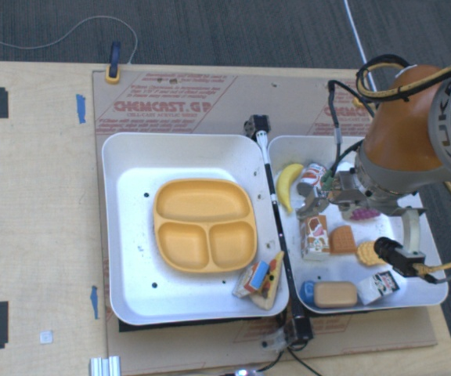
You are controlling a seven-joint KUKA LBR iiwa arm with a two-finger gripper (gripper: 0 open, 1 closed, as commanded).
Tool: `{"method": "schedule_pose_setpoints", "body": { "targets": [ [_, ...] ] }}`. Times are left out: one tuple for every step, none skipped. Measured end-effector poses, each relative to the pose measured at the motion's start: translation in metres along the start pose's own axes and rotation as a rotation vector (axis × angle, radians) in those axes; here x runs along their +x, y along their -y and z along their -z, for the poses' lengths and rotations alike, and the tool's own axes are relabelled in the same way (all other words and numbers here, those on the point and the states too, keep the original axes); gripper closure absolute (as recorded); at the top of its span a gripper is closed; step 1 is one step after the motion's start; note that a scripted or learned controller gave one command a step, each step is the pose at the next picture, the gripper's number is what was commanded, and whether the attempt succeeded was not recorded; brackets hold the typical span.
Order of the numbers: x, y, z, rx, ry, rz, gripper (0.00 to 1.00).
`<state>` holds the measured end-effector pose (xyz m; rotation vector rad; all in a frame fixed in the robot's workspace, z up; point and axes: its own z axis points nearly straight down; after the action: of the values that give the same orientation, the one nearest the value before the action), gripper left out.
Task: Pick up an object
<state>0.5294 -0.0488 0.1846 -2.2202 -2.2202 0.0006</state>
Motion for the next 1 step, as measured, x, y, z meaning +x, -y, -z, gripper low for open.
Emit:
{"method": "schedule_pose_setpoints", "body": {
  "targets": [
    [-0.0560,-0.0144,-0.0905,-0.002,0.000,0.001,0.00]
  ]
}}
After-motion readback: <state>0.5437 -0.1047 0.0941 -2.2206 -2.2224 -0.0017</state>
